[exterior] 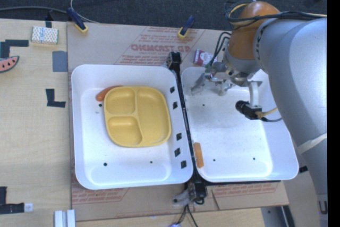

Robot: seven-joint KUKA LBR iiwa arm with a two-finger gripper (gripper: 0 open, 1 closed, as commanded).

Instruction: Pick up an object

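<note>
Noted orange stick point(198, 154) at near-left of right bin point(265, 170), just beside the dividing wall. Lies flat, long axis near-to-far along that wall; cannot tell its ends apart. Likely to fail by jamming a finger on the wall or nudging the stick aside. Farther back, found gripper point(209, 86) over far-left corner, fingers spread, pinching nothing.

the arm point(297, 61) is a thick, smooth grey tube with a thin pale stripe point(313, 141) across its lower part. a rounded orange band point(249, 29) sits above the wrist, with black cables point(230, 12) looping over it. the gripper point(209, 84) is silver metal.
</note>
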